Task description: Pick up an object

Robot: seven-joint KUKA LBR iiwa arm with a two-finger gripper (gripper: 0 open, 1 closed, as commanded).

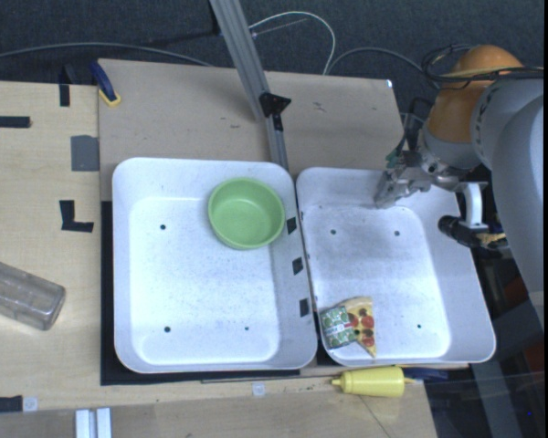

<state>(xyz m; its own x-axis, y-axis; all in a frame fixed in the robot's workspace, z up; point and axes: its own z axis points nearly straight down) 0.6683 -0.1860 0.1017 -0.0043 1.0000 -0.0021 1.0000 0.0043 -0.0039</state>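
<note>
A green bowl (247, 213) sits upright in the left bin (146, 272), near its far right corner. A small printed packet (349, 324) with red and green pictures lies in the right bin (438, 272), at its near left corner. My gripper (389, 190) hangs over the far edge of the right bin, well away from both objects, with nothing seen between its fingers. The grey arm with its orange band (466, 99) comes in from the right.
A yellow squeeze bottle (374, 381) lies on the bench just in front of the right bin. A clear plastic cylinder (18, 292) rests at the left edge. A slanted metal pole (251, 71) rises behind the bins, with cables trailing nearby.
</note>
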